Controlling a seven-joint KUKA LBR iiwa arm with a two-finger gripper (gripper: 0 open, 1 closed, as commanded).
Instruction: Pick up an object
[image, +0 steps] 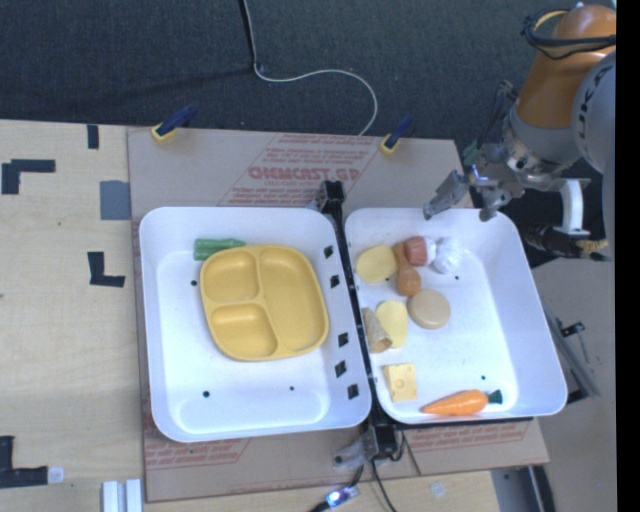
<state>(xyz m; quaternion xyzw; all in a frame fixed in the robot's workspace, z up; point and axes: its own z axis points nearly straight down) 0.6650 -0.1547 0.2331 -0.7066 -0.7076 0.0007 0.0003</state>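
Lying below the spread fingers (462, 198): white crumpled object (445, 256).

Two shallow white plastic bins (170, 300) sit side by side. One yellow divided plate (264, 302) and one green stick-shaped item (219, 245) lie in one; one orange carrot (455, 403) and about seven small pale food pieces (405, 295) in the other.

Bench top: a pale wooden bench surface (60, 330) with dark angular marks.
Mat: a brown printed cardboard sheet (290, 170) lies on the bench.
Beyond the bench's far edge: dark grey carpet floor (120, 55), crossed by a thin white cable (330, 75).
Clamps: two blue-and-yellow clips (175, 122) pin the cardboard's far edge.
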